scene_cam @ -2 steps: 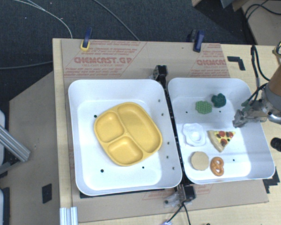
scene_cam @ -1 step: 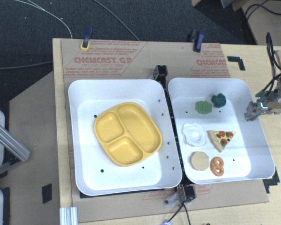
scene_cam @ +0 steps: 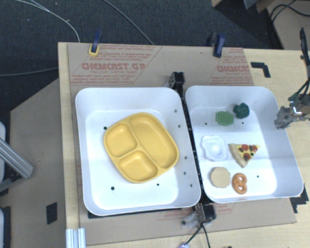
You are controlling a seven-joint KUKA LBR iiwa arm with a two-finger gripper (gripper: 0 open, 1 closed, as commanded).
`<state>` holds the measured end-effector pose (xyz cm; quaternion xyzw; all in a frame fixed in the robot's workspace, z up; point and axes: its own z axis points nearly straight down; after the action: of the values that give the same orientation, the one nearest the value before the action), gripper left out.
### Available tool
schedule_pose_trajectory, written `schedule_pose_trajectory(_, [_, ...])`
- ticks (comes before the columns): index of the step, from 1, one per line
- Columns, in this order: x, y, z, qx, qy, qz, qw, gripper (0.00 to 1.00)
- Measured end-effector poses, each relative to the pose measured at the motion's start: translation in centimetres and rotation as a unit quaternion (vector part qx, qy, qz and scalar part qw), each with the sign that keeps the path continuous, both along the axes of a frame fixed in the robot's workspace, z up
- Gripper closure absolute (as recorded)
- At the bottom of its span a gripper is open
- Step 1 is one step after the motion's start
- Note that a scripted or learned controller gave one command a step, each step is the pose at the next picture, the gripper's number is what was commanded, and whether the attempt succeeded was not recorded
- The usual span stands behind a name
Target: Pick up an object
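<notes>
Yellow three-compartment plastic plate (scene_cam: 140,146) sits in left white bin (scene_cam: 88,138), right white bin (scene_cam: 284,154) has small toy foods incl. pizza slice (scene_cam: 244,153), pretzel (scene_cam: 239,183); gripper (scene_cam: 288,115) at right edge, state unclear.

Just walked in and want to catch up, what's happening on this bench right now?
A robot arm is set to pick up an object, and nothing is lifted yet. Its gripper sits at the right edge of the right bin. In that bin lie toy foods: a green piece, a dark green piece, a fried egg, a pizza slice, a cookie and a pretzel. The left bin holds a yellow divided plate.
</notes>
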<state>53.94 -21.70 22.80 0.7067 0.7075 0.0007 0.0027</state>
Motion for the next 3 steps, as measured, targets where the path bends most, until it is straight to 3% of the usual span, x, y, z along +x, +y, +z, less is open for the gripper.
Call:
schedule_pose_trajectory(1, [0.0, 5.1, -0.9, 0.0023, 0.003, 0.001, 1.0, 1.0])
schedule_pose_trajectory(3, [2.5, 15.1, -0.9, 0.0019, 0.001, 0.003, 1.0, 1.0])
